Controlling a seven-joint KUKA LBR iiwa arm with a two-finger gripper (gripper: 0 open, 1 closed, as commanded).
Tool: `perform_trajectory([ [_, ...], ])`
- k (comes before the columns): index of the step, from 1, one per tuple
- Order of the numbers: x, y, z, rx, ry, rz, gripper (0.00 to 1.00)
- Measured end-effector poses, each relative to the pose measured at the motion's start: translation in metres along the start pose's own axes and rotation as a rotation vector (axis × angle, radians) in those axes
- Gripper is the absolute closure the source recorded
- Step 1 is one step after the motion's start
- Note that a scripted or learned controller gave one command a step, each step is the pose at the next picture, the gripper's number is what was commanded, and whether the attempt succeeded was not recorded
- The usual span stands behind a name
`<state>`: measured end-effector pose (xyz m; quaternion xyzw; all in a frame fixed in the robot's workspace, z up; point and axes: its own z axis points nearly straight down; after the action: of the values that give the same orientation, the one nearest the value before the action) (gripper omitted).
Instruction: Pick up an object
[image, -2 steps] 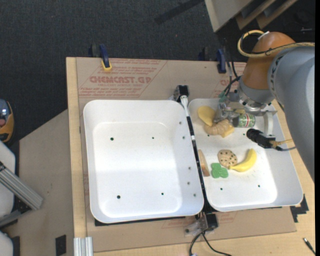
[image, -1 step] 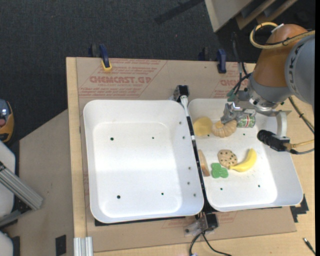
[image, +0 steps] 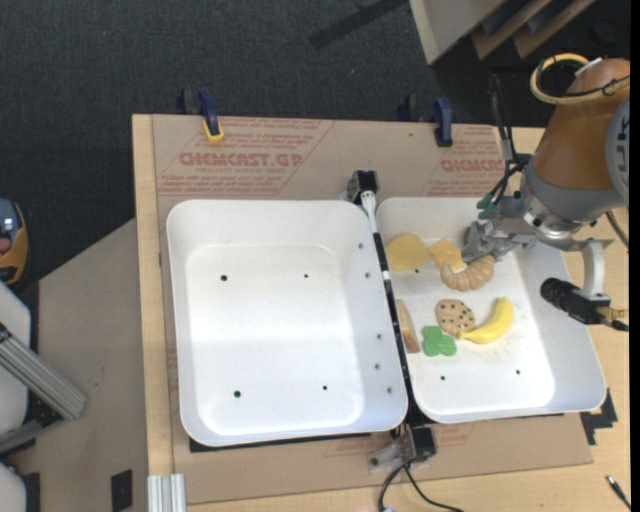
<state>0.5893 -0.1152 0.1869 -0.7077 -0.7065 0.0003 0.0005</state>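
Gripper (image: 478, 249) over ridged tan croissant (image: 472, 274), beside curved banana (image: 491, 323)

You look down on a dark carpet (image: 150, 60) that fills the upper left and top of the frame. A brown board (image: 160, 300) printed with red lettering lies across the middle, held at its top edge by two blue clamps (image: 209, 112), one left of centre and one right. At the upper right, a pale wooden unit (image: 490, 25) juts in from the top. An aluminium rail (image: 40, 375) slants across the lower left. Cables (image: 415, 480) trail off the bottom edge. Light is even and bright.
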Motion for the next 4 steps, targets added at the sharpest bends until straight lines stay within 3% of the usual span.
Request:
perform_trajectory([
  [1,-0.089,-0.004,0.006,-0.004,-0.006,0.005,1.00],
  [2,-0.029,0.027,0.042,0.001,0.003,-0.008,1.00],
  [3,0.045,0.008,-0.061,-0.013,0.002,-0.011,1.00],
  [4,0.128,0.047,-0.079,-0.008,0.003,-0.012,1.00],
])
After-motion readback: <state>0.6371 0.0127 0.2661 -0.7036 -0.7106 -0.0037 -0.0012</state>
